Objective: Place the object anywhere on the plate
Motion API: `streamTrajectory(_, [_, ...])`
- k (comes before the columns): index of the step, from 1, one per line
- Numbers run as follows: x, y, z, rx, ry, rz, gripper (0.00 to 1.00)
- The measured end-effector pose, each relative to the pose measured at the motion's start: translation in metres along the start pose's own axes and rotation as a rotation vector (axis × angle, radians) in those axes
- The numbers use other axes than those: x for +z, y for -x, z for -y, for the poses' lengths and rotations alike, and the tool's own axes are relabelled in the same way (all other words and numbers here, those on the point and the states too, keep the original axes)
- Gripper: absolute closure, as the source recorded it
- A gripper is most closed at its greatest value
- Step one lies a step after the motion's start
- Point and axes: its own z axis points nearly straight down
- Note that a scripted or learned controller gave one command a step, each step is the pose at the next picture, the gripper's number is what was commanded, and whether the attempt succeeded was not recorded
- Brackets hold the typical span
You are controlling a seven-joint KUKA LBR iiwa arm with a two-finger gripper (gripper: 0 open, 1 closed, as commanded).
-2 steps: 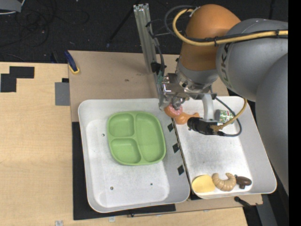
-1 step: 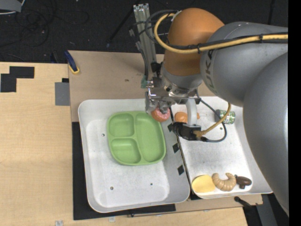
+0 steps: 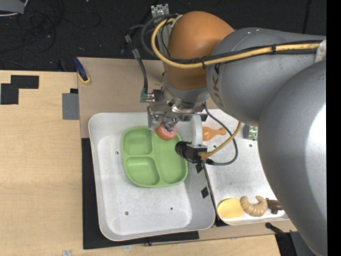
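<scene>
A green divided plate [image 3: 152, 160] lies in the left white bin [image 3: 144, 217]. My gripper [image 3: 167, 126] hangs over the plate's upper right corner, pointing down. It is shut on a small pink and orange round object [image 3: 166, 133], which shows between the fingertips just above the plate's rim. The arm's wrist hides the upper part of the fingers.
In the right bin [image 3: 242, 167] lie an orange piece [image 3: 213, 134] near the top, a yellow piece [image 3: 230, 208] and a tan croissant-shaped piece [image 3: 254, 205] at the bottom. A black cable and connector [image 3: 191, 152] dangle over the plate's right edge.
</scene>
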Motion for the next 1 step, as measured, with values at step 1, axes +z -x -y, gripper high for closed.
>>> streamTrajectory(1, [-0.0002,0.0018,-0.0003,0.003,0.0,0.001,0.0])
